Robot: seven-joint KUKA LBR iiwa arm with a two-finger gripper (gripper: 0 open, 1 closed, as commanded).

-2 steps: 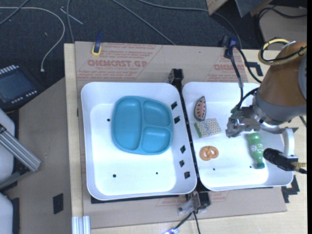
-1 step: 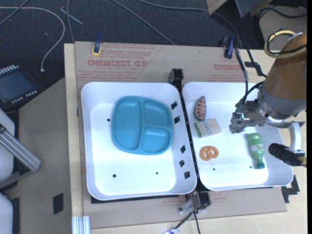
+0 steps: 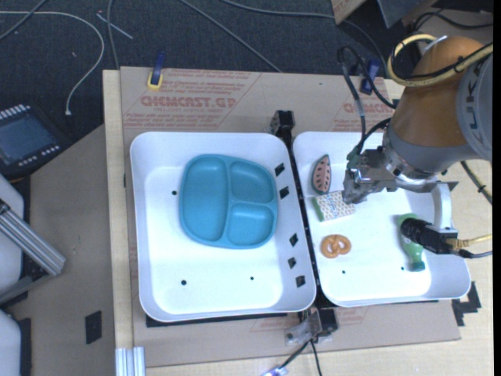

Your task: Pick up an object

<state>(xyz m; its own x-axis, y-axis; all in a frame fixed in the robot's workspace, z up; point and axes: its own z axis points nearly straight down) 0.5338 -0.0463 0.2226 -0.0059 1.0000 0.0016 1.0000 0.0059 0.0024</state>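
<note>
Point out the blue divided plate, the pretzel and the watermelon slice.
blue divided plate [image 3: 227,200]: camera view, on the ridge between its compartments.
pretzel [image 3: 336,246]: camera view, middle of the twist.
watermelon slice [image 3: 322,174]: camera view, on the red flesh.

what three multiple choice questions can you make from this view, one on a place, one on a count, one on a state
1. Where does the blue divided plate lie?
A. left bin
B. right bin
C. bare bench

2. How many compartments does the plate have?
A. two
B. three
C. five

3. How does the pincer stand?
A. over the plate
B. low in the right bin, at the patterned square
C. outside both bins

Key: 1 A, the plate rests on the left bin floor. 2 B, ridges mark off one large and two small sections. 3 B, its tip sits beside the watermelon slice, above the pretzel.
</note>
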